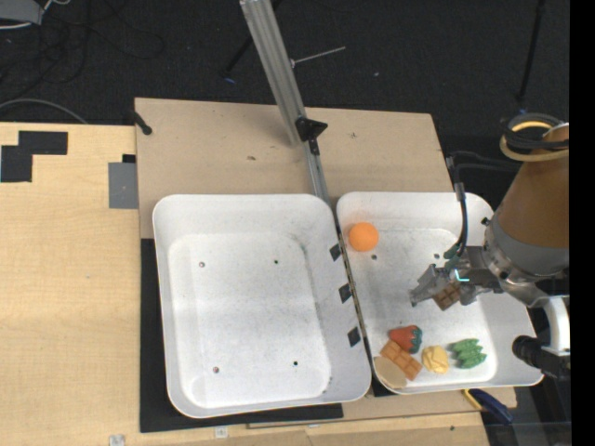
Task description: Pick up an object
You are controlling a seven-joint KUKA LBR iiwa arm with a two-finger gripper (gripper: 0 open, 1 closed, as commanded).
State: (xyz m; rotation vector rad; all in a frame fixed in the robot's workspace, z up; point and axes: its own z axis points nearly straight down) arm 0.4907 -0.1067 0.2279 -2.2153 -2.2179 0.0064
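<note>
My gripper (446,292) hangs over the middle of the right bin (418,210), reaching in from the right. A small brown block (449,296) sits between its grey fingers, and the gripper is shut on it. An orange ball (363,237) lies near the bin's left wall, well to the left of the gripper. Along the bin's front edge lie a red and green piece (404,335), a tan wedge (399,359), a yellow lump (434,359) and a green piece (468,351).
The left bin (186,221) stands beside the right one, with black clips (340,272) along the wall between them. A metal rail (279,72) slants up from the back of the bench. The arm's orange band (544,198) rises at the right.
</note>
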